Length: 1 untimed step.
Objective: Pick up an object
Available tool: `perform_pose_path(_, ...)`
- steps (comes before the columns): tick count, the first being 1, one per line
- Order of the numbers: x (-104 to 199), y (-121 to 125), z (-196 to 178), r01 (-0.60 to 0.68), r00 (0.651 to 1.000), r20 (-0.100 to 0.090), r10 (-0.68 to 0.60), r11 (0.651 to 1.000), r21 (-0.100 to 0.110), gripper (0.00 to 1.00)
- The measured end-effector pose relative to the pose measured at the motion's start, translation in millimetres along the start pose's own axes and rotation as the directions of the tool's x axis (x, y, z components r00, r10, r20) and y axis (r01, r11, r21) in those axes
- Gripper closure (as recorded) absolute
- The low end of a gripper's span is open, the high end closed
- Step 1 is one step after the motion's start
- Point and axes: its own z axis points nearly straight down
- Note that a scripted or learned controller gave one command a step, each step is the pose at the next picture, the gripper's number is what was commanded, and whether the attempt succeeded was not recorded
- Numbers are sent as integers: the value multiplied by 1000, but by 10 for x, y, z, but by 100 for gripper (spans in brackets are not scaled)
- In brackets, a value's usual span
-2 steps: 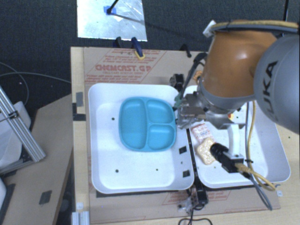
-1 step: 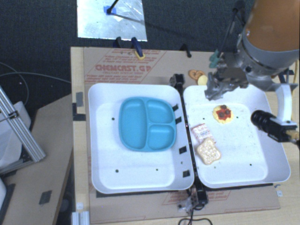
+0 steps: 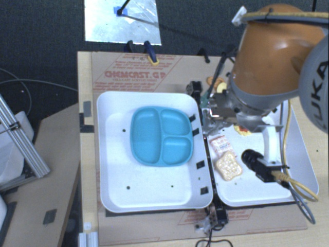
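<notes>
My gripper point(image 3: 213, 113) hangs low over the left part of the right bin point(image 3: 300, 163), just below the orange band of the arm point(image 3: 272, 45), which covers much of that bin. In front of the gripper lies a small white packet with red print point(image 3: 221, 144). A beige, bumpy cracker-like piece point(image 3: 228, 166) rests right in front of the packet. A small orange-red thing point(image 3: 242, 133) peeks out from under the wrist. Behind the gripper, yellow and orange bits point(image 3: 218, 84) show at the bin's far edge. I see nothing held.
The left bin point(image 3: 115, 189) bears a light blue divided plate point(image 3: 161, 136) in its middle. Black clips sit along the wall between the bins point(image 3: 201, 163). A shiny sheet point(image 3: 122, 13) lies beyond the bench's far edge.
</notes>
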Motion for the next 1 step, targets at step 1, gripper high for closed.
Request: perform_pose_path(1,-222,39,-902,0,1000,-3,0,1000,-19,100)
